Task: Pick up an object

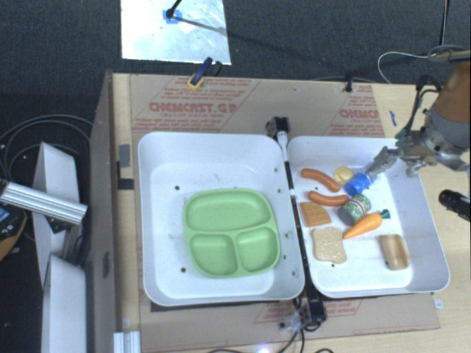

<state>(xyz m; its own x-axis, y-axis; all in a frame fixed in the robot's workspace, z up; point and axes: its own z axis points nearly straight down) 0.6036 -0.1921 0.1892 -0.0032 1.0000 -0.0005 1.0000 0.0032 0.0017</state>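
Smooth plastic on a cardboard bench

The two bins [221, 153] looked like smooth white plastic, a bit shiny. The green tray [232, 232] was matt plastic. The bench top [243, 98] looked like brown printed cardboard. The toy food, like the carrot [366, 224], looked like smooth plastic. The gripper [380, 159] looked like grey metal.

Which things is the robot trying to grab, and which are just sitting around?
For the job: end effector, blue bottle, carrot, two sausages, bread slice, cracker, can.

Just lying about: green plate, foil sheet, cables.
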